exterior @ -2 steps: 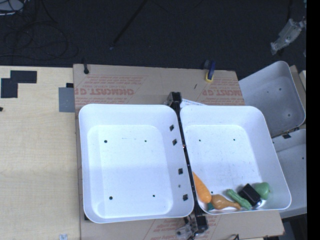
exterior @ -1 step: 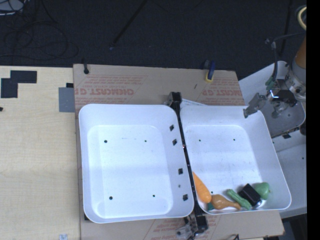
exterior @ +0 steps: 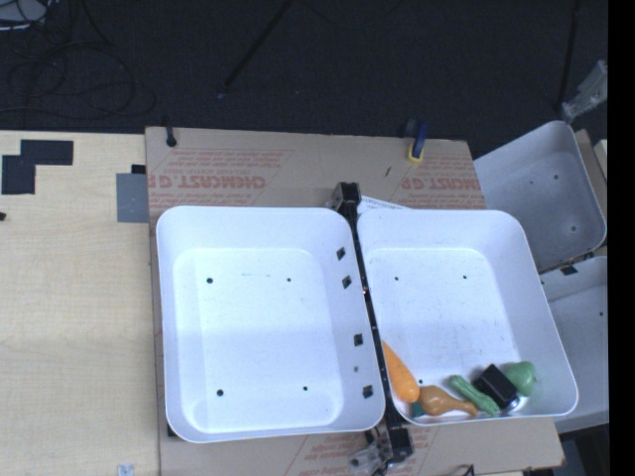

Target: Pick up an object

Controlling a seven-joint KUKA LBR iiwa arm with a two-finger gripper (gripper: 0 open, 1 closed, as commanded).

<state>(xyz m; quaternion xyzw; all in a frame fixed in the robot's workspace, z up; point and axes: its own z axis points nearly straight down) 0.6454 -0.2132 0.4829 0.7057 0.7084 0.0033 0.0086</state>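
Several small objects lie along the near edge of the right bin [exterior: 516, 266]. An orange carrot-shaped piece [exterior: 399, 371] leans against the bin's left wall. A tan-orange lump [exterior: 443, 400] lies beside it. Further right a green elongated piece [exterior: 473, 393] touches a black block [exterior: 495, 386], and a green rounded object [exterior: 520, 374] sits in the near right corner.
The left bin [exterior: 179, 266] stands beside the right one, joined by a black divider with clips [exterior: 357, 296]. Both rest on a cardboard sheet [exterior: 298, 172] on the wooden bench. A grey metal plate [exterior: 546, 191] lies at the right.
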